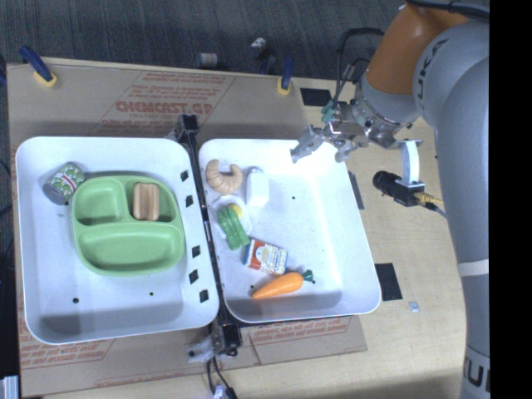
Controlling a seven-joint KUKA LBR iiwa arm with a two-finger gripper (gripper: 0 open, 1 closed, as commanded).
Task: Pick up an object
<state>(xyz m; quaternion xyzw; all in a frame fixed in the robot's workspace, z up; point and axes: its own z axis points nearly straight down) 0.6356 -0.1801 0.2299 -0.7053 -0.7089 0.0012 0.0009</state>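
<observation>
Overhead, the gripper (320, 144) is being held above the far right corner of the right bin (353, 248), reached in from the right on the grey arm (449, 81) with its orange band. Its fingers (303, 149) are being kept spread apart, and nothing is being gripped between them. Several objects are being carried in the right bin: a croissant (223, 175) near the far left corner, a white piece (257, 188) just beside it, a green item (232, 225) below that, a small carton (267, 257), and a carrot (280, 284) near the front wall. All are lying well apart from the gripper. In the left bin (50, 306), a green divided tray (127, 223) is being occupied by a brown block (145, 200), with a can (63, 181) lying beside the tray.
</observation>
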